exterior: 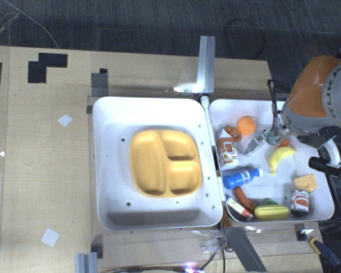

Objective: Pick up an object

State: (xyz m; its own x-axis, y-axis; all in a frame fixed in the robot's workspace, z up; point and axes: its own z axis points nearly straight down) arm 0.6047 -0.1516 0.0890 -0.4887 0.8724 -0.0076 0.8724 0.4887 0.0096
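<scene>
the arm reaches in from the right over the right bin (328, 209), and its jaws (261, 141) hang low among the toys, between the orange ball (246, 125) and the yellow banana (279, 156); how far apart they stand i cannot tell, and nothing shows between them; the things to pick lie crowded in that bin: the banana just beside the jaws, a blue bottle (240, 178) lying on its side near the middle, a small carton (227, 151) against the left wall, a yellow-green pickle-like piece (271, 211) and a red sausage (241, 201) along the near edge, a dark little jar (299, 202) and a cheese wedge (306, 182) to the right; all look like light, stiff plastic play food, smooth and likely slippery; the banana seems the handiest, best taken across its narrow middle, not along the curve; the left bin (111, 209) bears a yellow divided tray (163, 162).
</scene>
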